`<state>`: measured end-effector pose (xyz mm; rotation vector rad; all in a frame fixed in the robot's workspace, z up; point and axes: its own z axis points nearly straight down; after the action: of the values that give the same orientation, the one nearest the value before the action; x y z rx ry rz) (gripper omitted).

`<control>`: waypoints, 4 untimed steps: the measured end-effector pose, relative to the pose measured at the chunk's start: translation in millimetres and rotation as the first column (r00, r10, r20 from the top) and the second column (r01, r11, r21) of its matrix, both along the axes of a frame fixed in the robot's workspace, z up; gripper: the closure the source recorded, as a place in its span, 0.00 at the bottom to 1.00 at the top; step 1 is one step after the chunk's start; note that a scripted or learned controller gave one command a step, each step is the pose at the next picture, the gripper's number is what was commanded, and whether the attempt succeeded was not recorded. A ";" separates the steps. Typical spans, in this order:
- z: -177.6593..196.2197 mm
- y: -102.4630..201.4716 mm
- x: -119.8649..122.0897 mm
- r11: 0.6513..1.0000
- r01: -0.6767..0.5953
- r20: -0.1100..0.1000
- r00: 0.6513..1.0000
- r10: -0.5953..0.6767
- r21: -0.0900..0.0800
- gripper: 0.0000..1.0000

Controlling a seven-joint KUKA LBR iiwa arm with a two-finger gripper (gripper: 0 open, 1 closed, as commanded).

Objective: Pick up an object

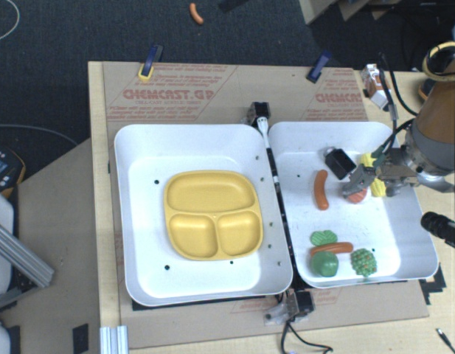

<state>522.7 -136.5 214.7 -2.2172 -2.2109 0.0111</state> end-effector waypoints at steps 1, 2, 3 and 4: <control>6.1 0.1 2.8 1.000 -0.003 0.013 1.000 0.003 -0.002 0.00; -44.9 -6.1 9.7 1.000 -0.002 0.007 1.000 0.002 0.000 0.00; -92.7 -9.9 16.1 1.000 -0.003 0.006 1.000 0.003 0.000 0.00; -132.5 -9.0 15.4 1.000 -0.003 0.007 1.000 0.003 0.000 0.00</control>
<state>538.1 -145.6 82.2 -2.2172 -2.2180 0.0037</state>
